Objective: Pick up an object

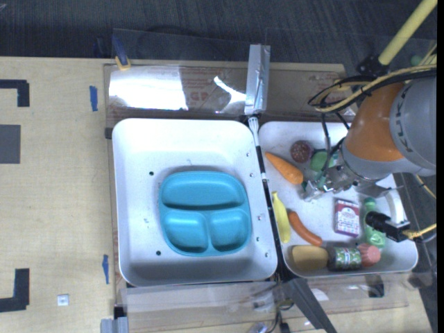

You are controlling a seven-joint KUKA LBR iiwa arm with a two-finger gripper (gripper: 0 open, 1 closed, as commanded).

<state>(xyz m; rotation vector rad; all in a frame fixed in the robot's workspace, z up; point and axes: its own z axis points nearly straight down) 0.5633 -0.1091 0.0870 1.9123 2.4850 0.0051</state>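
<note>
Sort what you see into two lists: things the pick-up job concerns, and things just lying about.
Job:
hand, low in the right bin
upper carrot
lower carrot
banana
red card box
dark bottle

Lying about:
blue divided tray in the left bin
yellow pole

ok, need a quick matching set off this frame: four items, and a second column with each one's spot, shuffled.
Items:
1. blue divided tray
2. banana
3. red card box
4. dark red ball

Spots:
A. right bin, near its far wall
B. middle of left bin
C. right bin, along the wall next to the left bin
D. right bin, under the arm's wrist

Pairs: 1-B, 2-C, 3-D, 4-A
</note>
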